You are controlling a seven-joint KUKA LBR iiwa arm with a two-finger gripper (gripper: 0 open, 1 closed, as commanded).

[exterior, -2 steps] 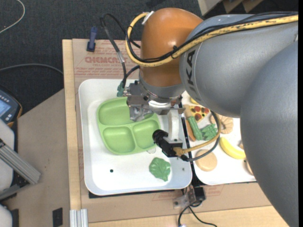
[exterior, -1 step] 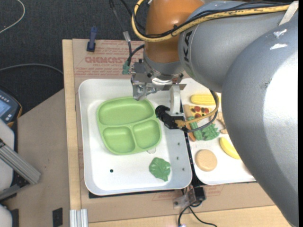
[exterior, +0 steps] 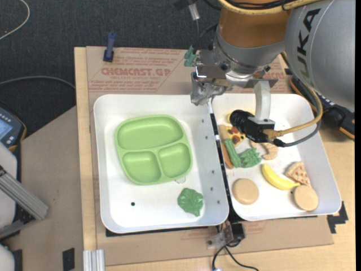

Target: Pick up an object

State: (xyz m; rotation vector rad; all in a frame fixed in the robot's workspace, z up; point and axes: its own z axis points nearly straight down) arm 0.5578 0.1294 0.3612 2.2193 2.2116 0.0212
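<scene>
If the arm goes for the left bin, I think the trouble will be the green divided plate. It is broad and low and looks hard to pinch, so a closing grip may slide off its rim. The green leafy piece near the front corner looks like the easier catch, though it may be soft enough to squash or slip.

The gripper hangs at the back, over the seam where the two bins' rims meet. I see nothing held in it, and I cannot tell whether it is set wide or narrow. A straight drop from there would likely land on the rims, not on an object.

In the right bin the risk is crowding. A grab into the cluster could nudge neighbouring pieces aside or catch two at once.

As for contents, the left bin holds the plate, the leafy piece and a small dark speck. The right bin holds an orange stick just beside a green toy vegetable. A tan biscuit sits in front of them. Further right are a banana, a pizza slice and a second biscuit.
</scene>
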